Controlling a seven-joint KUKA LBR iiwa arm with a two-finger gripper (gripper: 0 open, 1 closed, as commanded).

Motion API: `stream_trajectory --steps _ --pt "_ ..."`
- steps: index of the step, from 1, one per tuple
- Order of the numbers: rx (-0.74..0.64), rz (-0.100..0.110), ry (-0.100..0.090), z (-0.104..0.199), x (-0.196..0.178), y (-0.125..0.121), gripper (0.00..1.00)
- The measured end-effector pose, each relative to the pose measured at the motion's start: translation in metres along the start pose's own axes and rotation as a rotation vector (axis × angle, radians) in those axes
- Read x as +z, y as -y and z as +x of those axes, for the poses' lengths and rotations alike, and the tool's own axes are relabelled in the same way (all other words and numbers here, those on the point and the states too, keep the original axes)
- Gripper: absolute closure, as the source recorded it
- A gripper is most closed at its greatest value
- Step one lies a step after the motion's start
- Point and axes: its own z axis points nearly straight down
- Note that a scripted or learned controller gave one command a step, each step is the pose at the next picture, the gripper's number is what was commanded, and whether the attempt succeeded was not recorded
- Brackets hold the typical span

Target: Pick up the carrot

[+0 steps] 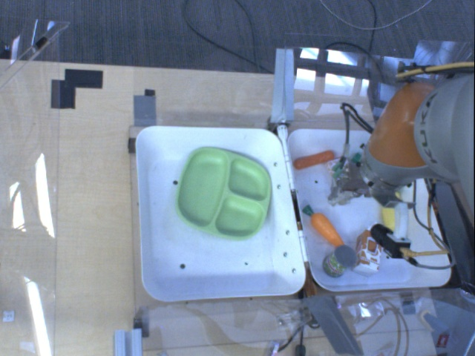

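Two white bins sit side by side on the wooden bench. The left bin [159, 221] holds a green divided plate [223, 191]. In the right bin [427, 277], the carrot [324, 227] lies tilted near the left wall, its green top toward the divider. A second orange, elongated piece [315, 159] rests farther back. Near the front wall sit a small round grey-topped object [338, 260] and a brown-and-white item [367, 249], both too small to identify. The gripper [345, 191] hangs low over the bin, just right of the carrot; blur and cabling obscure its fingers, so their state cannot be told. The arm [415, 136] is cut off at the right.
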Motion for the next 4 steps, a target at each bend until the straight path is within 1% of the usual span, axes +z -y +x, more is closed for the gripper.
stream_trajectory --steps 1,2,3,4 --pt "0.000 0.001 0.000 0.000 0.000 0.000 0.00" --pt "0.092 0.008 0.000 -0.023 0.012 0.006 0.00" --pt "-0.001 0.001 0.004 0.008 0.010 0.052 0.00" --pt "0.136 -0.003 0.001 0.004 0.009 0.079 0.00"
